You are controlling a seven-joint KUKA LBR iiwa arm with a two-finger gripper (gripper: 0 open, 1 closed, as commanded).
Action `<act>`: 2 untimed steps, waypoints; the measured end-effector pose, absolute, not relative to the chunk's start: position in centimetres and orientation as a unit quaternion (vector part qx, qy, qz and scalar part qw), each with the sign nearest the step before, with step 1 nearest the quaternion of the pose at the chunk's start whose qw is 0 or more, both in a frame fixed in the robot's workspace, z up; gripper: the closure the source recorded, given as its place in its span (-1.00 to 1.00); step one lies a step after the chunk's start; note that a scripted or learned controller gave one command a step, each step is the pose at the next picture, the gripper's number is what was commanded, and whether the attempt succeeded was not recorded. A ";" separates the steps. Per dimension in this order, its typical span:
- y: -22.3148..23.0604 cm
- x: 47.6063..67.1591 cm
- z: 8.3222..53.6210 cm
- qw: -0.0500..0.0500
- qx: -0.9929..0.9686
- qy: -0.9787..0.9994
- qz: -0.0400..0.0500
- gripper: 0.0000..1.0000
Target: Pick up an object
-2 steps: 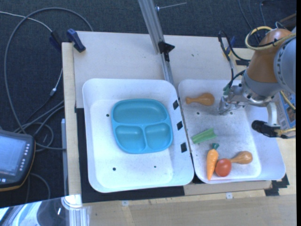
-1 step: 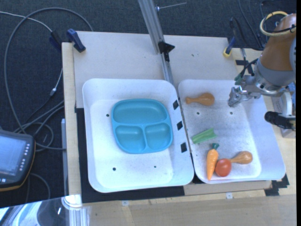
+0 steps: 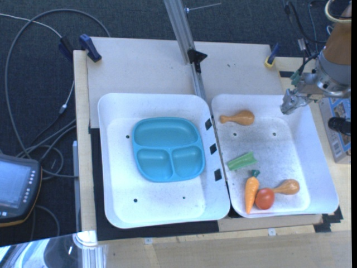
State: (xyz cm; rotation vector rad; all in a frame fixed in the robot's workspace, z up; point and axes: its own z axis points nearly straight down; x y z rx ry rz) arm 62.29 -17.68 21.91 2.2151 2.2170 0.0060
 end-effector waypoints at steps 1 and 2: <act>-17.7 62.5 27.4 0.004 0.707 0.708 0.002 1.00; -12.7 61.4 26.3 -0.002 0.705 0.709 0.000 1.00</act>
